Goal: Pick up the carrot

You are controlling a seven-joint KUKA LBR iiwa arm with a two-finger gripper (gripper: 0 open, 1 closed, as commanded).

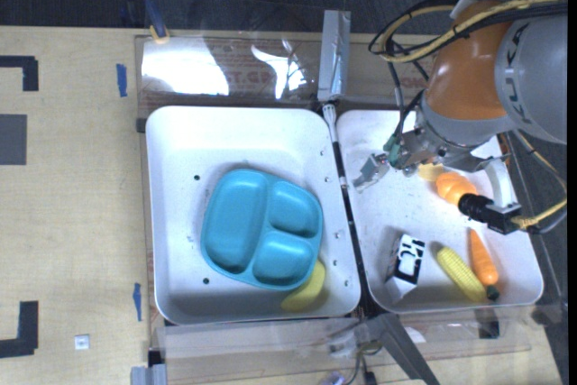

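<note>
One carrot [484, 257] lies well below-right of my gripper [371, 169]; I can't tell how the gripper stands, and I see nothing in it.

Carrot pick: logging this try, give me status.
Gripper in right bin, upper left, nothing between fingers. Carrot lies at right side, untouched. Corn beside it; another orange piece under the arm.

**Grey KUKA arm with orange band**

The arm [532, 77] has a rounded grey shell carrying part of dark KUKA lettering. A glossy orange band [469, 72] wraps the segment above the wrist. Black and yellow cables [424, 32] loop around it. The gripper [383, 162] is a small metallic assembly with green and silver parts.
</note>
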